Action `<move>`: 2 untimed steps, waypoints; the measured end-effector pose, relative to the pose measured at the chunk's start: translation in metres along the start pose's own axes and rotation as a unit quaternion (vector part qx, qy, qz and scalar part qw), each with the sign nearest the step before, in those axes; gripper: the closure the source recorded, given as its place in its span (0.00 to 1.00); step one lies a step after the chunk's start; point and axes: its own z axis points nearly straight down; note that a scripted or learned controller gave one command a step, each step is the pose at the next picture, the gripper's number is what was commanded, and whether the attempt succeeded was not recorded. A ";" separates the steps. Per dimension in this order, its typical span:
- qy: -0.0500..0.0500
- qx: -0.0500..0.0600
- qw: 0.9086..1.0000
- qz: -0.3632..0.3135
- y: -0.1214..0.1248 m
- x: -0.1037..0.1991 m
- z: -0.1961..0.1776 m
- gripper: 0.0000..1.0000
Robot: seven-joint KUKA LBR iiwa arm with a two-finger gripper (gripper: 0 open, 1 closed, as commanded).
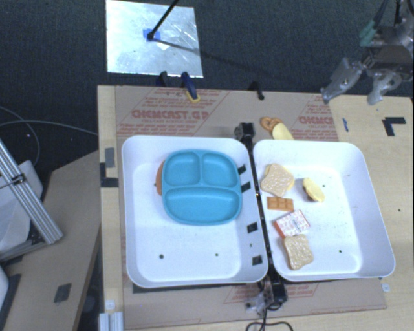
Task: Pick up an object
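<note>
The floor (52,58) is dark blue-grey carpet, filling the far part of the scene and running down the left side. On it, at the far left-centre, lies a shiny, crinkled silver sheet (154,39) with a thin dark rod (169,14) slanting across it to a small blue piece. A thin cable (26,126) curves over the carpet at the left. The worktop (401,194) is pale wood, partly covered by a brown printed cardboard sheet (174,110). At the near left stands a lower tan surface (58,258) with an aluminium frame rail (26,200) slanting across it. Light is even and soft.
</note>
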 end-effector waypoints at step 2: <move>0.000 0.013 1.000 -0.001 -0.049 0.169 0.100 0.00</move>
